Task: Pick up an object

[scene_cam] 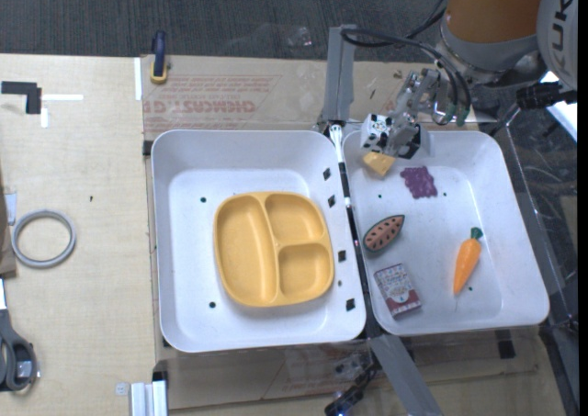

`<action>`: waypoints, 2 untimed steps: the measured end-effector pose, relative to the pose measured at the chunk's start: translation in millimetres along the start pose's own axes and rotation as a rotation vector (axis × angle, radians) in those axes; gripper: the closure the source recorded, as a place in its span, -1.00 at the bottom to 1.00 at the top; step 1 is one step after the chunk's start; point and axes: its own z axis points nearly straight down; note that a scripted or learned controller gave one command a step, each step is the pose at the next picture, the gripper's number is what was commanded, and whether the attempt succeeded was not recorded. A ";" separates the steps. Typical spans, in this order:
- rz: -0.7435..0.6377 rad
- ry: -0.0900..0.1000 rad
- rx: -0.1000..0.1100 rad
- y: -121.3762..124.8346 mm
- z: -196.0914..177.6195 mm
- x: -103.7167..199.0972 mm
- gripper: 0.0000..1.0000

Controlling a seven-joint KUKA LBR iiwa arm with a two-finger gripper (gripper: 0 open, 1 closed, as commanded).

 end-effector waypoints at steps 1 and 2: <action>0.211 0.004 0.002 -71.3 88.5 29.2 1.00; 0.323 0.001 0.001 -23.7 34.1 43.8 1.00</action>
